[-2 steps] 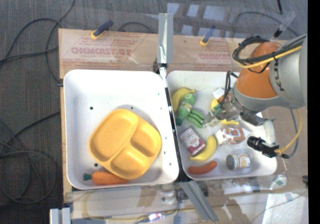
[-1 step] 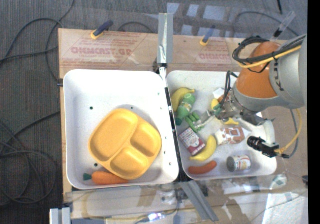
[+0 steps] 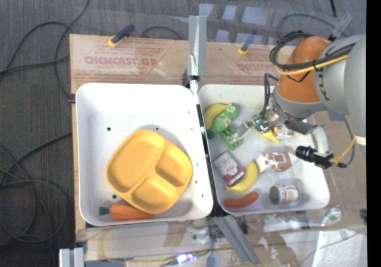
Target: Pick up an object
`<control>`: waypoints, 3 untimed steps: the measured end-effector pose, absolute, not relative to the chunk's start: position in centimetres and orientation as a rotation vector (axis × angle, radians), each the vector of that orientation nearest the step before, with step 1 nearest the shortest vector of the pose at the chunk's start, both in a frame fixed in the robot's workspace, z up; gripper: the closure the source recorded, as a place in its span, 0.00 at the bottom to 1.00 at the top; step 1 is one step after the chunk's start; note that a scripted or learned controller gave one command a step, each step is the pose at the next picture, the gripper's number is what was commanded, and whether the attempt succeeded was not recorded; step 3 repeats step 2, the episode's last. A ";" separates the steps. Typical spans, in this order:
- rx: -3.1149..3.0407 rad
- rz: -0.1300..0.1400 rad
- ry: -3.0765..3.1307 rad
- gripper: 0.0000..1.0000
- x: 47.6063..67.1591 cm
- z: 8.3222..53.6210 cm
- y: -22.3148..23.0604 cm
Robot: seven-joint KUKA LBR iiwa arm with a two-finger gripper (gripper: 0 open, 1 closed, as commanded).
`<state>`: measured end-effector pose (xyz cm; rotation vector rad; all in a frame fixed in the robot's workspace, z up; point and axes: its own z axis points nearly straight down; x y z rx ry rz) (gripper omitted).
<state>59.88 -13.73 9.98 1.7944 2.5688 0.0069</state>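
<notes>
Holding tray (image 3: 149,170), carrot (image 3: 125,213): left bin (image 3: 89,105) | gripper (image 3: 262,124) grip unclear, right bin (image 3: 318,191)

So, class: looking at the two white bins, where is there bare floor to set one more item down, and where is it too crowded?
Left bin: bare floor along the far wall and left side, bordered by the yellow divided tray; the carrot fills the near-left corner. Right bin: crowded, with bananas, green toy, can, sausage and the gripper.
</notes>
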 end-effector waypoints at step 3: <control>1.646 -0.001 2.675 1.00 61.1 22.4 -5.4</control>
